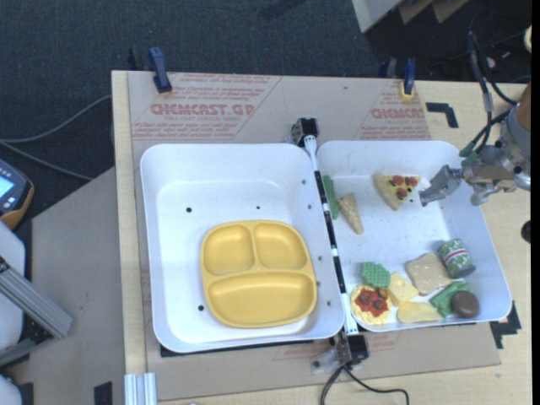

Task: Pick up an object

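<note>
Plastic toy pizza slice [396, 189] judged light, rigid, slick, best pinched across its crust; end effector [460, 186] alongside, its state cannot be told.

Robotics lab or test cell, not home. Gripper [456, 186] of industrial arm hangs over right bin [494, 251]. Left of gripper, left bin [169, 251] sits on same bench [126, 226], sheeted in protective paper printed with maker's name. Up and left of gripper, blue clamps [158, 68] pin sheet to bench edge. Far left, loose cables [51, 133] trail over dark carpet [211, 24]. Below gripper, toy food [422, 289], plainly test props.
</note>
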